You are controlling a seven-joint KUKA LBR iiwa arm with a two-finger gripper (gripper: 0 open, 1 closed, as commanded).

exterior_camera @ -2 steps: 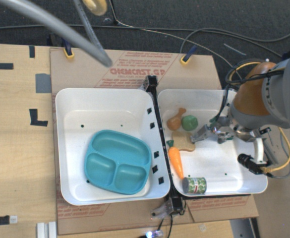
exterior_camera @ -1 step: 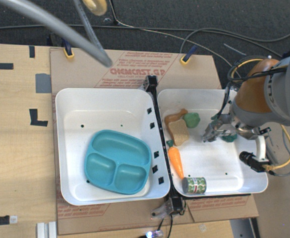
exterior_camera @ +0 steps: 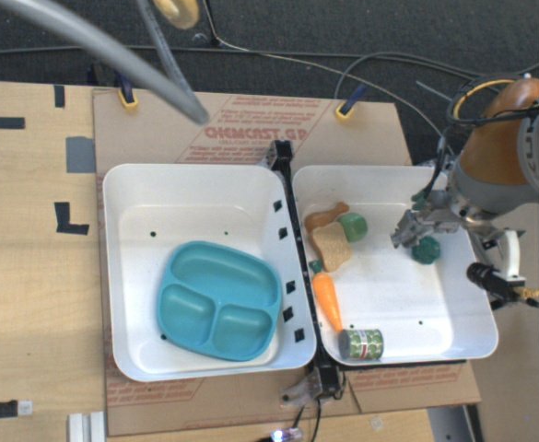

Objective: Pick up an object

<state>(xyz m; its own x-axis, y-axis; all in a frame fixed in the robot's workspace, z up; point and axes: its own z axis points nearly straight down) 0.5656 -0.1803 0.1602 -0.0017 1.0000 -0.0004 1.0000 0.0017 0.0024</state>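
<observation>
My gripper [exterior_camera: 420, 236] hangs over the right part of the right bin [exterior_camera: 393, 302], with the orange-banded wrist above it. A dark green round object [exterior_camera: 427, 251] sits right under its fingertips; I cannot tell if the fingers hold it. Further left in the same bin lie a light green round piece [exterior_camera: 352, 226], a brown bread-like slice [exterior_camera: 331, 245] and an orange carrot [exterior_camera: 327, 300]. A small can [exterior_camera: 363, 343] lies at the bin's front edge.
The left bin [exterior_camera: 131, 201] holds a teal divided plate [exterior_camera: 219, 299]. A black divider clip strip [exterior_camera: 292, 247] runs between the bins. Cables cross the dark floor behind the bench. A grey pole [exterior_camera: 85, 30] slants across the top left.
</observation>
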